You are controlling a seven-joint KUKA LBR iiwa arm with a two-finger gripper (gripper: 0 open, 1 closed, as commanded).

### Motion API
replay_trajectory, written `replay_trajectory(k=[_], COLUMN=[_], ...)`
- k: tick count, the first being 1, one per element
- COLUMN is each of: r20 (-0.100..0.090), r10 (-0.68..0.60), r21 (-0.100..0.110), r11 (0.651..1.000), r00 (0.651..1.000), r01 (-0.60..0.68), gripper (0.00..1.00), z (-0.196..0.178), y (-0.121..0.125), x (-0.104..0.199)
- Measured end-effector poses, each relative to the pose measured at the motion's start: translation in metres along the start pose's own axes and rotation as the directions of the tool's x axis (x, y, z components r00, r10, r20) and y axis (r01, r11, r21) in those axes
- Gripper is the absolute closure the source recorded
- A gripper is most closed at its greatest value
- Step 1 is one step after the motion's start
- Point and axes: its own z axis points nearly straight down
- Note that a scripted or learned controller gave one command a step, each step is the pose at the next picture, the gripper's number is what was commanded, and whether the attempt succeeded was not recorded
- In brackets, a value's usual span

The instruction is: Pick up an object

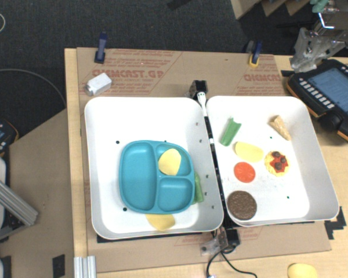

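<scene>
Gripper (pixel 311 44) hangs far right, beyond the bins, above a handheld pendant (pixel 327 92); open or shut can't be told. Right bin (pixel 319 172): tan wedge (pixel 280 127), green strip (pixel 229 131), red disc (pixel 244 172), brown disc (pixel 242 204). Left bin (pixel 101 155): teal tray (pixel 142 178) w/ yellow piece (pixel 169 161).

Dark carpet floor (pixel 35 28), cardboard-topped bench (pixel 162 68)

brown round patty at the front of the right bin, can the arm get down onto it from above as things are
Probably yes. The brown patty lies flat in the right bin with nothing on top of it. The red slice sits apart behind it. The bin's front wall is close, which could crowd a finger.
</scene>
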Motion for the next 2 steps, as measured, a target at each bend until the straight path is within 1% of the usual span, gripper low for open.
replay_trajectory(k=[1,2], r20=[0.001,-0.001], r10=[0.015,-0.001], r21=[0.03,0.0], r11=[0.999,1.0], r00=[1.0,1.0], r01=[-0.015,0.001], gripper=[1.0,1.0], z=[0.119,-0.001], y=[-0.049,-0.015], x=[-0.046,0.033])
